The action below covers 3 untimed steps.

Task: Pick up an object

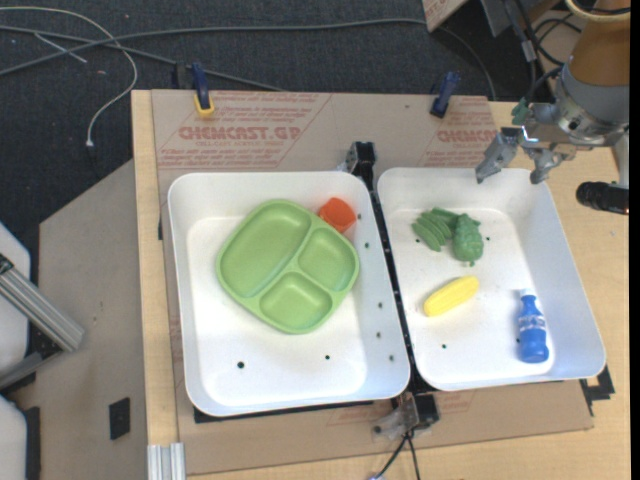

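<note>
Gripper [519,159] is seen at about one o'clock in the frame, above the far rim of the right bin [560,258], its two fingers spread apart with nothing between them. Three candidate objects are found in that bin: a green leafy vegetable toy [451,233] at twelve o'clock of the bin floor, a yellow corn-shaped piece [451,295] near its centre, and a blue bottle [532,330] at four o'clock, all lying apart from one another. The corn piece is judged light, rigid and smooth, likely to slip; a grasp across its narrow middle is advised. In the left bin [200,298] a green divided plate [288,265] is recorded, with an orange object [337,212] touching its one o'clock edge.
</note>
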### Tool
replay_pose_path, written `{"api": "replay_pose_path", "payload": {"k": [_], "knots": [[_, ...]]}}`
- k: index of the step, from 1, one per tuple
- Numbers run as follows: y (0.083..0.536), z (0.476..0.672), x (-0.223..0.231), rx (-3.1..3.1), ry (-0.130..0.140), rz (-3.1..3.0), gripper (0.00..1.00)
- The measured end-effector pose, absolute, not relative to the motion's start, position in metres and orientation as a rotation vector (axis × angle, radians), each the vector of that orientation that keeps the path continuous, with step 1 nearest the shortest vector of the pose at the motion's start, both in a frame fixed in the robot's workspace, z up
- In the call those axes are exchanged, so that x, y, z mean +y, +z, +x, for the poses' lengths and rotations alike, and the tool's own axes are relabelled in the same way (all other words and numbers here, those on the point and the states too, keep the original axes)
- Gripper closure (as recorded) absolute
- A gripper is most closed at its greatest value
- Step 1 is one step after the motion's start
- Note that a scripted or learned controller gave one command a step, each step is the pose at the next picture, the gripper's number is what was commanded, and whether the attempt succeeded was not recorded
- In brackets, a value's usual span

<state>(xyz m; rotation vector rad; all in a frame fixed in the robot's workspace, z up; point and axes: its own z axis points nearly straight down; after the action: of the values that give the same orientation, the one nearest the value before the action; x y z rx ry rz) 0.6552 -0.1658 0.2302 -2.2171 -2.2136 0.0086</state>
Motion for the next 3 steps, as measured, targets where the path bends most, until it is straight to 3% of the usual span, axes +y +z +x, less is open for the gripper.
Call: {"api": "replay_pose_path", "payload": {"k": [1,3], "knots": [[0.236,0.657,-0.166,-2.222,0.000,-2.221,0.00],[0.138,0.664,-0.159,-2.221,0.004,-2.216,0.00]]}}
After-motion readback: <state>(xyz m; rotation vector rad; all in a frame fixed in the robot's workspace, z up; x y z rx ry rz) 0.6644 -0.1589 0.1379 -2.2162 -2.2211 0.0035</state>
